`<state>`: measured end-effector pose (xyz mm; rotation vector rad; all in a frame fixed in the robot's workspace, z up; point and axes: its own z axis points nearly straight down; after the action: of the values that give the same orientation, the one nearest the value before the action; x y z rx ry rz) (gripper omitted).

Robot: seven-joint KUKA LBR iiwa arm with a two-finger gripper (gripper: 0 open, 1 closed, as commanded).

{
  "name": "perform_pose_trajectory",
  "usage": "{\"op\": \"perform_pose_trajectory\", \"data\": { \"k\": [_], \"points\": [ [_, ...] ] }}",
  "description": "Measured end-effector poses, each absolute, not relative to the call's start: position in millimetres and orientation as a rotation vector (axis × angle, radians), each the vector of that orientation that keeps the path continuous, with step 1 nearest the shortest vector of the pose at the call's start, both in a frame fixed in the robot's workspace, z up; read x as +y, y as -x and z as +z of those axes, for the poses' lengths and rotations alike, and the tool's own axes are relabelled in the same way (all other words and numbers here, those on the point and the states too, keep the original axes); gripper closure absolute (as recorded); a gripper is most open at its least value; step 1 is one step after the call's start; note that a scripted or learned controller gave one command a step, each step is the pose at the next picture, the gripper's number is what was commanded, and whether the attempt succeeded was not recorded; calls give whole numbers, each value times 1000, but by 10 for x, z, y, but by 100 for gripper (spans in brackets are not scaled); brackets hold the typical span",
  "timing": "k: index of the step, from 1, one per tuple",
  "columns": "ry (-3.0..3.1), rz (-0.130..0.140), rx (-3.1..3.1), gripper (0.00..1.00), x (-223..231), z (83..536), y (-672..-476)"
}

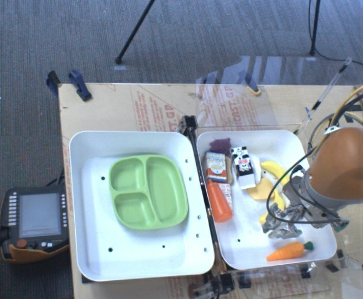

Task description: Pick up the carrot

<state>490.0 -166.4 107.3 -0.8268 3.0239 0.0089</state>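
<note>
The gripper is hanging low in the right bin, and its metal tip is reading as a grey tangle against the white floor, so whether it is spread or pressed together cannot be told from up here; nothing is showing caught in it. Just below and a touch to the right, the carrot is lying on its side near the bin's front wall, close to the gripper but apart from it, not yet taken. It is looking like a toy: a smooth orange cone, blunt point aiming left, a small green stub at the right end. Judging by that, it is probably light and stiff, with a slick rounded skin that could roll or squirt out under a squeeze near the taper. The best hold is looking like the thick middle, jaws closing across the width, front to back. Working outward, a banana is curving beside a pale yellow piece above the gripper, a small black-and-white carton is standing left of that, and an orange bottle is lying along the left wall with a dark purple item at its top. Over in the left bin, a green plate is sitting with its three compartments bare.
</note>
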Motion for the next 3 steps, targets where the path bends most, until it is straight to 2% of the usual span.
{"op": "perform_pose_trajectory", "data": {
  "k": [1,2,3],
  "points": [
    [931,4,2997,100,-1489,1489,-4855],
    [931,7,3000,0,-1488,1474,-4847],
    [889,12,3015,0,-1292,841,-5654]
  ]
}}
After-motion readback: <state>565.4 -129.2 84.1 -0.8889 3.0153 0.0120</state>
